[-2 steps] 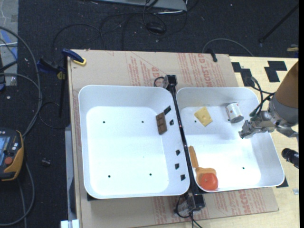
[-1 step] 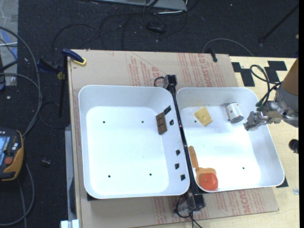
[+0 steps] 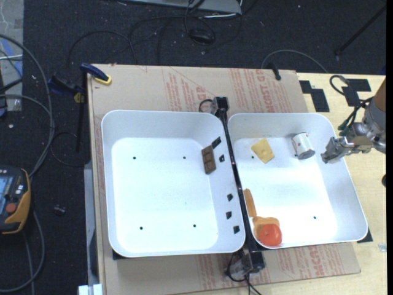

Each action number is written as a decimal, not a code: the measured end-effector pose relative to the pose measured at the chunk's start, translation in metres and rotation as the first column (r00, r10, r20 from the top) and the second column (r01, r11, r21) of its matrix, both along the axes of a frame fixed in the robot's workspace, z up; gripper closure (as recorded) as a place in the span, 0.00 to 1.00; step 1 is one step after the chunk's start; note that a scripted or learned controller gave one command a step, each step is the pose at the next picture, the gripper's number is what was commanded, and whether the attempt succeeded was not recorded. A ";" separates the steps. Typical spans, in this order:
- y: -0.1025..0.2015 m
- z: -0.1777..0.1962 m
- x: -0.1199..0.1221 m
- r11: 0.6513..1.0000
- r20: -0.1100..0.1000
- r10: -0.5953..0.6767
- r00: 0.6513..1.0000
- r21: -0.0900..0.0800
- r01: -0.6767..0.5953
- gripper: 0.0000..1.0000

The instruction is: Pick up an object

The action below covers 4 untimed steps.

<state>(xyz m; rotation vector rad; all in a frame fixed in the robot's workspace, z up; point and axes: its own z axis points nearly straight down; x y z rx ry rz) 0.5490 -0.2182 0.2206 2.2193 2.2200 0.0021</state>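
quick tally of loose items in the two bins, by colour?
Brown: 1, the bar in the left bin
Yellow: 1, the wedge in the right bin
Silver: 1, the cylinder, right bin
Orange-red: 1, the spoon with a ball, right bin
Total: 4

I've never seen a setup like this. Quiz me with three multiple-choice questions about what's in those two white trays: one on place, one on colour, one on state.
1. Where is the brown bar?
A. left bin
B. right bin
C. on the cardboard

2. What colour is the ball in the right bin's near corner?
A. blue
B. red-orange
C. green

3. Where is the tool?
A. over the left bin
B. at the right bin's right rim
C. touching the yellow piece

Answers: 1 A, it lies by that bin's right wall. 2 B, it is plainly red-orange. 3 B, it sits at that rim, near the silver cylinder.
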 end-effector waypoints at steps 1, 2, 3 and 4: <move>0.051 0.007 -0.005 1.000 -0.002 0.004 1.000 0.002 -0.004 1.00; 0.096 0.000 0.001 1.000 -0.003 0.004 1.000 0.002 -0.004 1.00; 0.158 0.000 0.010 1.000 -0.003 0.006 1.000 0.002 -0.006 1.00; 0.201 0.007 0.013 1.000 -0.003 0.004 1.000 0.002 -0.004 1.00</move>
